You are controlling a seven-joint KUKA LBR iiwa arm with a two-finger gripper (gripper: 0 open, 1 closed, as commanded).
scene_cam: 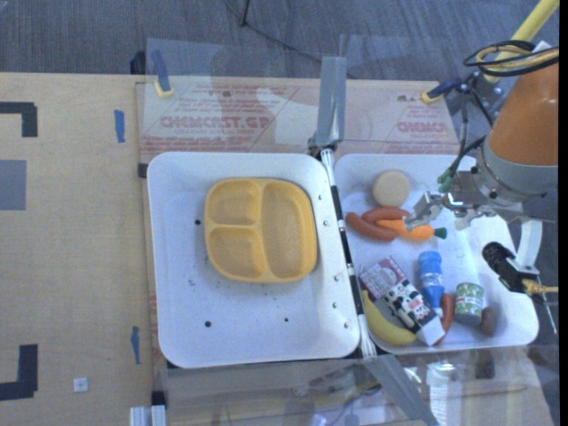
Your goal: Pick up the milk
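Camera view shows the tool (pixel 424 209) low over the upper part of the right shallow white bin (pixel 475 254), just beside the leafy end of an orange plastic carrot (pixel 410 232). Whether it is apart or together cannot be told, and nothing can be seen clamped in it.

The carrot lies against two red toy sausages (pixel 371 224), and a round beige bun (pixel 391 187) sits just above them. Further from the tool, toward the near side of the same bin, stands a small blue bottle (pixel 430 275). Left of the bottle lies the milk, a white carton with black cow patches (pixel 410 307), flat and slanted, resting partly on a yellow banana (pixel 387 323). A pink patterned end (pixel 382 278) touches the carton's upper left; it is hard to tell whether this is part of the carton or a separate packet. Right of the bottle is a green-labelled tin can (pixel 469 300), with a small red piece (pixel 447 309) between them and a brownish lump (pixel 488 319), too small to make out, beside the can.

The left shallow white bin (pixel 173 273) holds a yellow three-compartment plastic plate (pixel 262 229). Both bins rest on the pale wooden table (pixel 71 238).
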